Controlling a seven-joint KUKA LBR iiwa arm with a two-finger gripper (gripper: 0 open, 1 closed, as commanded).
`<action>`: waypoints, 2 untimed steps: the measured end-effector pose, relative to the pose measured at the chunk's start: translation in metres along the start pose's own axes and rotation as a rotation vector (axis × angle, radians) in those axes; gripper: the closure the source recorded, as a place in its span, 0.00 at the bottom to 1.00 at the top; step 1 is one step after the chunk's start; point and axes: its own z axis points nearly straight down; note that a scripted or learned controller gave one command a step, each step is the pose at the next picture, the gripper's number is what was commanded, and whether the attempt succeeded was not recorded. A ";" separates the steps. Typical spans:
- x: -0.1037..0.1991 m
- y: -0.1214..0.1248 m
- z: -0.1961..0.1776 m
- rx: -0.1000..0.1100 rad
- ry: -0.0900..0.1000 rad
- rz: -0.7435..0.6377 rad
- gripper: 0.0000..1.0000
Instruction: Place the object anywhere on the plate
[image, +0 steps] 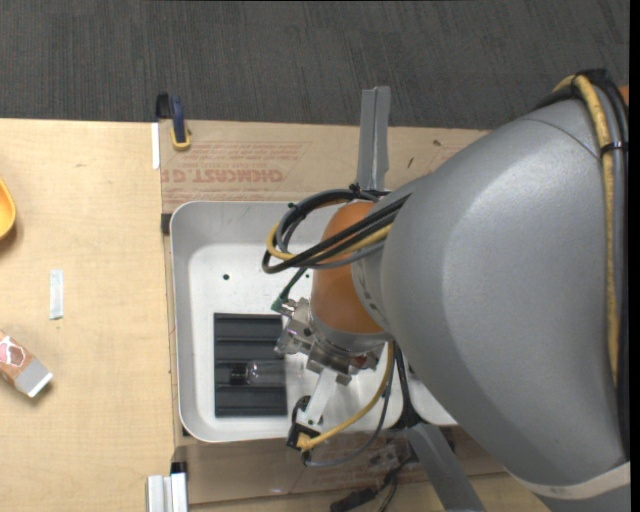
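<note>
The grey arm (500, 290) reached in from the right, its orange band (340, 285) above the wrist, which pointed down into the white bin (195, 260). The pincer (290, 345) sat at the right edge of a dark ribbed tray (245, 365); its state could not be determined. A small, indistinct object (243, 373) lay on the tray. The arm hid the bin's right part.

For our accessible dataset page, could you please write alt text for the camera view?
A large grey robot arm with an orange band reaches from the right over a shallow white bin, its wrist above a dark rectangular plate. The bin sits on a tan bench.
</note>
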 end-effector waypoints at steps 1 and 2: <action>0.062 -0.038 0.000 -0.001 -0.001 0.193 0.00; -0.008 -0.001 -0.144 -0.002 0.000 0.047 0.00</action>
